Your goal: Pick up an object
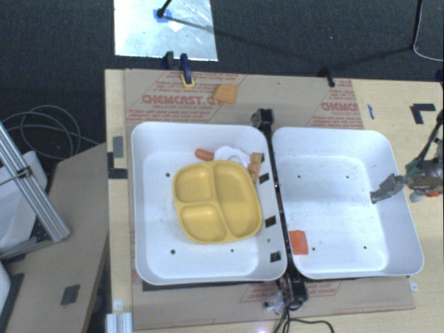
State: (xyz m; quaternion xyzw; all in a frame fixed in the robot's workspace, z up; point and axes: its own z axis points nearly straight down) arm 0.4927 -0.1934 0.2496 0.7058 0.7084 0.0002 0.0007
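Orange block (297, 241): right bin (333, 266), near corner.
Gripper (380, 194): at right rim; I cannot tell its jaws.
Yellow divided plate (216, 201): left bin (156, 255).

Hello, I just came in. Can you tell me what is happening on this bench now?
A robot arm reaches in from the right, and its pincer sits at the right rim of the right bin, with nothing seen in it. That bin holds a small orange block. The left bin holds a yellow divided plate and small items behind it. Nothing is picked up yet.
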